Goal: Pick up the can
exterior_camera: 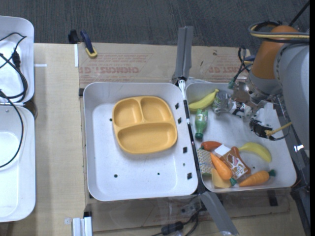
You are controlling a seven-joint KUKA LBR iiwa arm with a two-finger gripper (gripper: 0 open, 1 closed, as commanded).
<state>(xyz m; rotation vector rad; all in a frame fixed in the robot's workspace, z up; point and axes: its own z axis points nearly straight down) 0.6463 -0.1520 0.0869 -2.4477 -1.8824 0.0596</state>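
A small silvery can lies at the back of the right bin, just right of a yellow banana. My gripper is low in that bin's back part and directly against the can's right side. The arm's wrist with its orange band rises above it at the right. The gripper's dark body and cables hide where it meets the can, so a hold on the can cannot be made out.
The right bin also holds a green bottle, a second banana, carrots, and a snack packet. A yellow divided plate lies in the left bin. A grey divider post stands between the bins.
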